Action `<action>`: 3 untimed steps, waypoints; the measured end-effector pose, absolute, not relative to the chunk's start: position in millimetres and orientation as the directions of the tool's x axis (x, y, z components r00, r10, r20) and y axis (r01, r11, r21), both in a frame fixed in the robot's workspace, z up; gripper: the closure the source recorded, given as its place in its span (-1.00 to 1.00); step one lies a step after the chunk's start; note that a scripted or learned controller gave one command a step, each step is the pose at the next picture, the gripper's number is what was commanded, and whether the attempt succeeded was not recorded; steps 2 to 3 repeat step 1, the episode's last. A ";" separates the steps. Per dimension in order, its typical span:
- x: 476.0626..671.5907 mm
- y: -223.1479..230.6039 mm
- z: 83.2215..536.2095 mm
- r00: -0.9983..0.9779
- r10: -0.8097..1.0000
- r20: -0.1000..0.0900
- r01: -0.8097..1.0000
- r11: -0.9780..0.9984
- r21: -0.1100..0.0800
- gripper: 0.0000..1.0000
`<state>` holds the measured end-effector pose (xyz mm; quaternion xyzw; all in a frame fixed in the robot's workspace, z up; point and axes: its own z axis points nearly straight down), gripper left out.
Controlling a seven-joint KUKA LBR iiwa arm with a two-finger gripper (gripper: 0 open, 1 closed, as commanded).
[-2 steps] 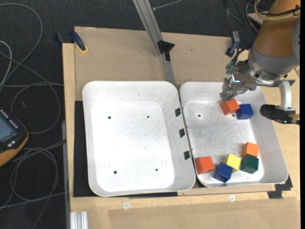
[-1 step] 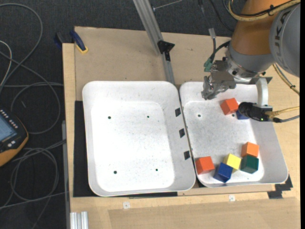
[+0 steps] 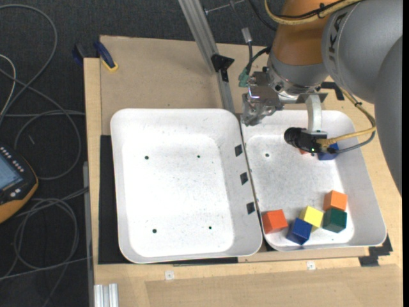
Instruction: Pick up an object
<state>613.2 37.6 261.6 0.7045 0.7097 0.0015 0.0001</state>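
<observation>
Several small cubes lie at the near end of the right bin (image 3: 364, 171): an orange cube (image 3: 275, 220), a blue cube (image 3: 298, 230), a yellow cube (image 3: 312, 216), a green cube (image 3: 334, 220) and a second orange cube (image 3: 335, 200). A blue piece (image 3: 328, 153) with a bit of red beside it peeks out from under a black part of the arm, further back in that bin. My gripper (image 3: 256, 112) hangs over the right bin's far left corner, close to the divide between the bins and well away from the cubes.
The left bin (image 3: 128, 171) sits beside the right one, with black clips (image 3: 243, 178) along their shared edge. A slanted metal pole (image 3: 204, 31) rises behind the bins. Cables and a handheld device (image 3: 13, 181) lie on the floor at left.
</observation>
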 end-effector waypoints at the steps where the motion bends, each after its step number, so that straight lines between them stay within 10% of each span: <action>1: 633.0 94.6 244.8 -0.007 1.000 0.002 1.000 0.007 0.001 1.00; 3: 633.0 94.6 244.8 -0.007 1.000 0.002 1.000 0.007 0.001 1.00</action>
